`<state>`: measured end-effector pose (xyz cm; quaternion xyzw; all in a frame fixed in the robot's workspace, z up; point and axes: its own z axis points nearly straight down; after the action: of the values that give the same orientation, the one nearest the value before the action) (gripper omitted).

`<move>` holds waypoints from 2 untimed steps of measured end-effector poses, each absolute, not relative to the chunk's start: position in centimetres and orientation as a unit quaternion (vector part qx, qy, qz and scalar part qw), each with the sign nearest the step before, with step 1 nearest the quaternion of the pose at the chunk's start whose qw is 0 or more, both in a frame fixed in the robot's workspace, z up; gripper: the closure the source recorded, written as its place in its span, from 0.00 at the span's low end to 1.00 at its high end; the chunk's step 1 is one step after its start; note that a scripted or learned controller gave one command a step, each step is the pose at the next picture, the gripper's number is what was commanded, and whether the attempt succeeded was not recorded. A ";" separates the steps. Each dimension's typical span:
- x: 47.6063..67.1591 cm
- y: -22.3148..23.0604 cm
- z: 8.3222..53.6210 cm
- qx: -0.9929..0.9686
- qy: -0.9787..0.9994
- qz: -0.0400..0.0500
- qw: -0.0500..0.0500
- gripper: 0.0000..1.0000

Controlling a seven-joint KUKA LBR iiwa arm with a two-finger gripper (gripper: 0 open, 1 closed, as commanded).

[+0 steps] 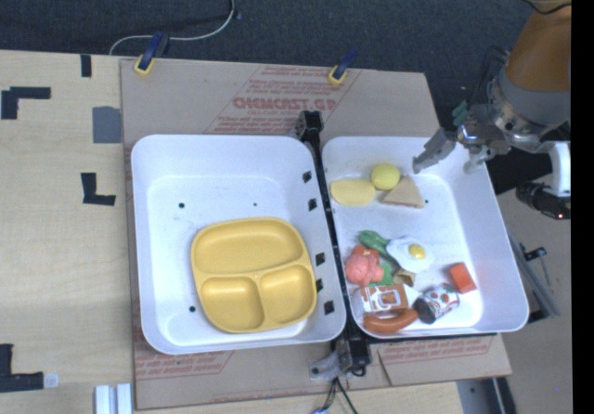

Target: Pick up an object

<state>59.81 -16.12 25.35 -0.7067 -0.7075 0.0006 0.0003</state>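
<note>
The two-finger gripper [452,149], at the right of the frame, hovers over the upper right part of the right-hand shallow white bin [483,236]. Its fingers look spread apart, with nothing between them.

No object is lifted yet; the pick looks barely begun. The nearest candidates lie in the upper part of that bin:
- a round yellow toy ball [386,176]
- a tan wedge-shaped piece [405,193] just beside it
- a flat pale yellow oval piece [353,192]

More toy foods crowd the bin's lower part, among them a fried egg toy [410,253]. A yellow divided plastic tray [252,274] sits in the left-hand white bin [167,171].

Descending, closing and lifting all remain.
</note>
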 end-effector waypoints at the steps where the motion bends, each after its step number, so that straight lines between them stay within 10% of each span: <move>1: 66.8 -15.9 16.1 -0.705 -0.709 0.001 0.000 0.00; 2: 67.1 -15.5 8.6 -0.705 -0.709 -0.001 -0.007 0.00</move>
<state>67.09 -15.50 8.57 -0.7053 -0.7088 -0.0006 -0.0069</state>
